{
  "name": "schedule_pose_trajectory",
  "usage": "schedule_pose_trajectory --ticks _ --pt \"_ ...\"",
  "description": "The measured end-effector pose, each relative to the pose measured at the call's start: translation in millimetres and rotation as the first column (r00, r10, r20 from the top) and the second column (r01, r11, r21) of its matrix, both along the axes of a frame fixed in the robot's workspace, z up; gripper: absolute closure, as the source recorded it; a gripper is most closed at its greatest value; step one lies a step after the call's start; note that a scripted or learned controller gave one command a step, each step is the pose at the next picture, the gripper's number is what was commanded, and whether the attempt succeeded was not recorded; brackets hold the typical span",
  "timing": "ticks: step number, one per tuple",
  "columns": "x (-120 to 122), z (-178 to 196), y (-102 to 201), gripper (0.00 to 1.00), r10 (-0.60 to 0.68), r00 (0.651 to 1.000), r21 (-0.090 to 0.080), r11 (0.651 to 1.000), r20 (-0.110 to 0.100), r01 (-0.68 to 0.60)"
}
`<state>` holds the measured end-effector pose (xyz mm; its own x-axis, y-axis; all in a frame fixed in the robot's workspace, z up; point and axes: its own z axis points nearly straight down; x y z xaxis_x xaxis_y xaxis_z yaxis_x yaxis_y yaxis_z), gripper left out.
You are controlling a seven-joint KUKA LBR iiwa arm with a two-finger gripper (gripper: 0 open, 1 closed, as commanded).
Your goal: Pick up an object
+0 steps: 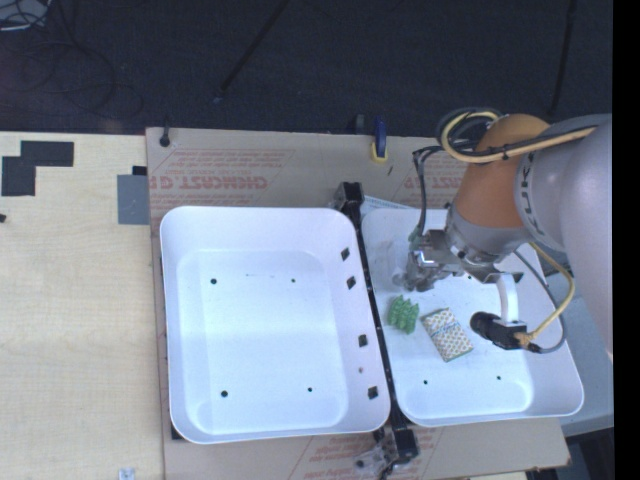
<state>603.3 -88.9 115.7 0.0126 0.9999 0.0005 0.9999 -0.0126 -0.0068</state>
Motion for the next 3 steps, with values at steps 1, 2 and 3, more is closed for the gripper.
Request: schedule_pose_trajectory --ticks 1,2,3 --pt "-0.6 9.2 -1.9 1.0 -0.003 1.0 0.0 1.0 -0.001 0.003" --pt "-1.1 18.3 -3.8 1.0 -0.006 1.0 0.0 1.0 -0.003 0.006" --pt "-4.4 105.6 90.5 1.0 0.023 1.0 0.003 1.0 0.012 -0.023"
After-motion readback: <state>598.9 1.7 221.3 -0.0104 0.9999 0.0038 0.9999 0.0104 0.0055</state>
